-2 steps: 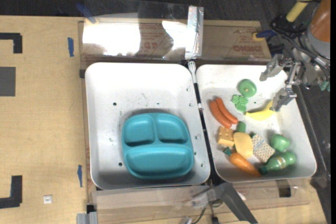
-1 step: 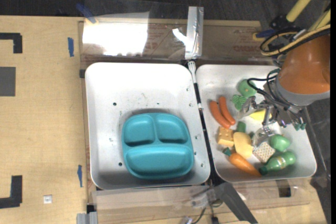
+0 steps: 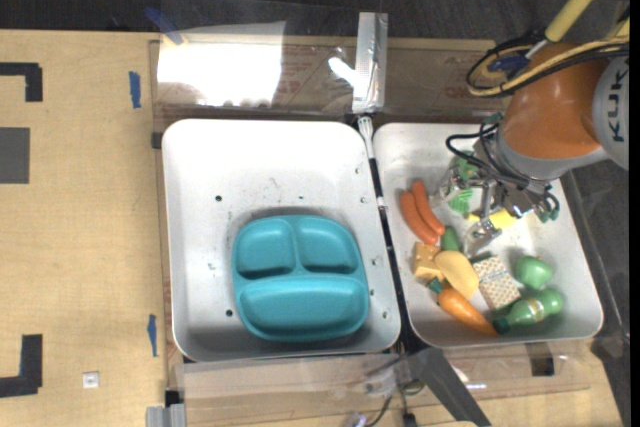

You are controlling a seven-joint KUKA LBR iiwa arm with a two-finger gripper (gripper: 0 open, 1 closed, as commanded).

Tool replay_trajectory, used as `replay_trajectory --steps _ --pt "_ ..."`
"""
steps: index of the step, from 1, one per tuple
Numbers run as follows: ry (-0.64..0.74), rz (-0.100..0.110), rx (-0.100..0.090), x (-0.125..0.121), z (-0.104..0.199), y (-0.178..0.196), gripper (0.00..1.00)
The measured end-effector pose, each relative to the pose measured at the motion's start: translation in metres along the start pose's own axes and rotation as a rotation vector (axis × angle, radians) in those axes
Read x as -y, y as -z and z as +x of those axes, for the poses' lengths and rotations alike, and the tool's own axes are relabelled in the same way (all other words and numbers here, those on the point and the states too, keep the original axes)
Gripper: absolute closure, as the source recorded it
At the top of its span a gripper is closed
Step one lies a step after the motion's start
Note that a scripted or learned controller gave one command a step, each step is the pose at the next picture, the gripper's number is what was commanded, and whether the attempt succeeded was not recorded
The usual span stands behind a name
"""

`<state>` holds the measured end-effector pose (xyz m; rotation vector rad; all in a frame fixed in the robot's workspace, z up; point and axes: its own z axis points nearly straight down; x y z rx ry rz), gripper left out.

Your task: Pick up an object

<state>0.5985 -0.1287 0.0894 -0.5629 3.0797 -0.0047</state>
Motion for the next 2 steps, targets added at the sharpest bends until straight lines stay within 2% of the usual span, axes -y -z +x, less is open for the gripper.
replay_trajectory --steps 1,2 --pt "0.002 0.006 0.015 0.000 -0.005 0.014 1.00" --pt "0.012 0.001 0.007 -0.029 -0.063 0.123 1.00"
